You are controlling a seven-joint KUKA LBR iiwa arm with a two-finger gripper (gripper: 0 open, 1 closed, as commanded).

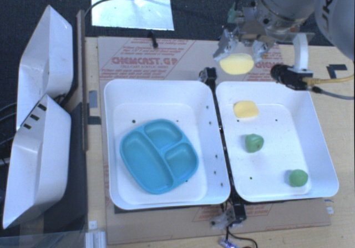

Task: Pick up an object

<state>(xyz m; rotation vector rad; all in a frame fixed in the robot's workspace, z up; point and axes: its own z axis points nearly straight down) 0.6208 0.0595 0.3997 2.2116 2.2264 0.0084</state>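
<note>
A pale yellow object (237, 64) sits clamped between the fingers of the gripper (239, 52), raised above the far edge of the right bin (324, 147). Another yellow piece (246, 109) lies near that bin's far edge, with two green pieces (254, 142) toward its near right corner.

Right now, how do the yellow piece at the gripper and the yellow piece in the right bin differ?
The pale yellow piece is held between the fingers of the gripper, raised beyond the bins; the darker yellow piece lies on the floor of the right bin. The held one looks larger and paler. Both are rounded and yellow.
</note>
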